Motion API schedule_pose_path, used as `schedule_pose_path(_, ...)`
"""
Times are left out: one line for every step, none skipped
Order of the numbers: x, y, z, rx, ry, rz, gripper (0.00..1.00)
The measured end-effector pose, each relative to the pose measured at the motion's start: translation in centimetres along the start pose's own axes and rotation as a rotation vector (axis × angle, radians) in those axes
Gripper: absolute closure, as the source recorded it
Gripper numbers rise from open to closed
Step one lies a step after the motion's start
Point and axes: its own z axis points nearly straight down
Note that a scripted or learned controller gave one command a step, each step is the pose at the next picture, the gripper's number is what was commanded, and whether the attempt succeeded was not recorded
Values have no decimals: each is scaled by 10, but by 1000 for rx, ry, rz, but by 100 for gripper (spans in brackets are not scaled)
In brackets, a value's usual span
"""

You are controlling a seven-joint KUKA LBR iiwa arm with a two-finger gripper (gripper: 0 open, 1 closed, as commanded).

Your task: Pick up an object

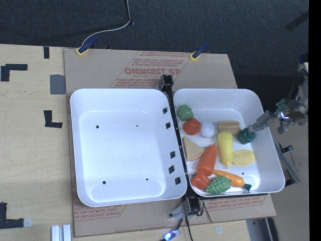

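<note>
The right bin (261, 104) holds several toy foods: a green pepper (184, 111), a red tomato (191, 126), a white ball (207, 130), a tan bread slice (228, 126), a yellow bottle (225, 147), a pale yellow piece (243, 157), a tan wedge (192, 148), an orange-red bottle (205, 163), a carrot (228, 176) and a bumpy green piece (218, 185). My gripper (254, 128) reaches in slantwise over the bin's right wall, its tip right at a small dark teal thing (246, 136) beside the bread slice. Whether the teal thing is gripped is unclear.
The left bin (80, 134) lies beside the right one, joined along a black hinge strip (172, 134). Both rest on a cardboard sheet (145, 69) on the wooden bench. The arm's wrist (291, 115) hangs over the right bin's outer edge.
</note>
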Motion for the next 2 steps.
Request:
schedule_pose_path(88, -38, 88, 13, 8, -6, 0)
schedule_pose_path(103, -11, 158, -12, -2, 0, 0)
